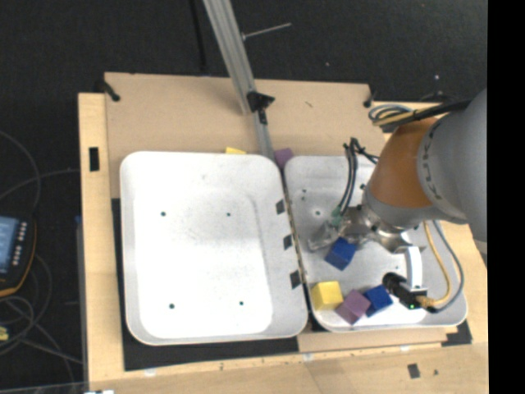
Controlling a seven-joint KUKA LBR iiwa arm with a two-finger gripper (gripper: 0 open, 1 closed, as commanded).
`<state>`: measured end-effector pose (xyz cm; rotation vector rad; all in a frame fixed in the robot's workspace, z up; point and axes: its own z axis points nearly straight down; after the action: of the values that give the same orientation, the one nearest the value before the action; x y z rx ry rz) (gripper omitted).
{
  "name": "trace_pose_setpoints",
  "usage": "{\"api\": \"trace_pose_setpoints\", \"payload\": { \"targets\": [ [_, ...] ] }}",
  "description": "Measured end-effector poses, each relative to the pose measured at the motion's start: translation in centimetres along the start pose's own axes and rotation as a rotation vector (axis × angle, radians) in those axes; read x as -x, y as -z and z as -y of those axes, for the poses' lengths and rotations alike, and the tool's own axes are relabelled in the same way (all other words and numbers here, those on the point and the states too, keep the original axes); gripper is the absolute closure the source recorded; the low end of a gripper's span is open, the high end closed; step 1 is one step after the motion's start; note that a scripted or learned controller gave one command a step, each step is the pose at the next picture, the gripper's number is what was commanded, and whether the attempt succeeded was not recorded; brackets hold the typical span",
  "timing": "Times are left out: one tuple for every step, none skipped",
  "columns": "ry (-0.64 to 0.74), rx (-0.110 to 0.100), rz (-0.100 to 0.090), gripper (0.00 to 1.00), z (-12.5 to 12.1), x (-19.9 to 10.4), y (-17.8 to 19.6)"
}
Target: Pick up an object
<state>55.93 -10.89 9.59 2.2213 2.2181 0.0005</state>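
My gripper (330, 238) is down in the right bin (316, 179), at the end of the grey arm with its orange band (398, 171). A blue cube (340, 254) lies right against the gripper's lower side; whether it is gripped is not visible. Along the bin's front edge sit a yellow cube (326, 294), a purple cube (353, 306) and a second blue cube (378, 299). The arm's wrist covers the right part of this bin.
The left bin (197, 245) lies beside the right one, sharing a raised divider. A small yellow piece (235, 150) and a purple piece (284, 156) rest behind the bins' back rims. A slanted metal pole (234, 48) rises from the back of the bench.
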Motion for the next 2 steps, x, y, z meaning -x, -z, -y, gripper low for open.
{"api": "trace_pose_setpoints", "payload": {
  "targets": [
    [0.0, 0.001, 0.0, 0.0, 3.8, -2.1, 0.2],
    [-0.005, 0.005, 0.0, 1.0, 3.6, -1.9, 1.3]
  ]
}}
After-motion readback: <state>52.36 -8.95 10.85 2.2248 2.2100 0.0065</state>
